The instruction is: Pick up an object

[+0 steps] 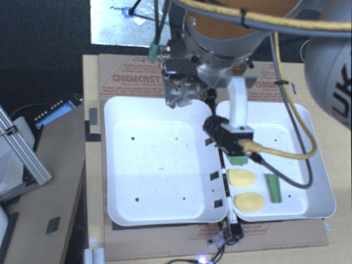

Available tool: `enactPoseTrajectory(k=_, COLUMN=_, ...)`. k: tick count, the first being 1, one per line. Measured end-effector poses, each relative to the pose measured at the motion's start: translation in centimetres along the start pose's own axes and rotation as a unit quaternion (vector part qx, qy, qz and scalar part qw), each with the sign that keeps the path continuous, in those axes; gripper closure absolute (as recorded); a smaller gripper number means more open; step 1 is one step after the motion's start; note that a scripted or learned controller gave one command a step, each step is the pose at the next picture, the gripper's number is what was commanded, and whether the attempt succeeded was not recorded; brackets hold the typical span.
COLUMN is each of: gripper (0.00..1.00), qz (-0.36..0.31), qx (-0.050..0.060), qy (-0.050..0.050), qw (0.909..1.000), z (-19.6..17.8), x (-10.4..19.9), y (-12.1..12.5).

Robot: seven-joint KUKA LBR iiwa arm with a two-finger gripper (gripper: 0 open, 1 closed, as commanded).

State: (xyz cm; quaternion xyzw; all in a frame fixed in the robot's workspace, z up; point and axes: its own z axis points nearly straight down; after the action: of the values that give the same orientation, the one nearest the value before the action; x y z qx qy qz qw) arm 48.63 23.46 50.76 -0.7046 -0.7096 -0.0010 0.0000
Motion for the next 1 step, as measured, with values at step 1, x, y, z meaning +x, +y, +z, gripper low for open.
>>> enactPoseTrajectory(k=1, gripper=1.00, qz=0.000, qx=0.000, qy=0.000, qw=1.0000, z=-0.87, x=0.00, y=0.01)
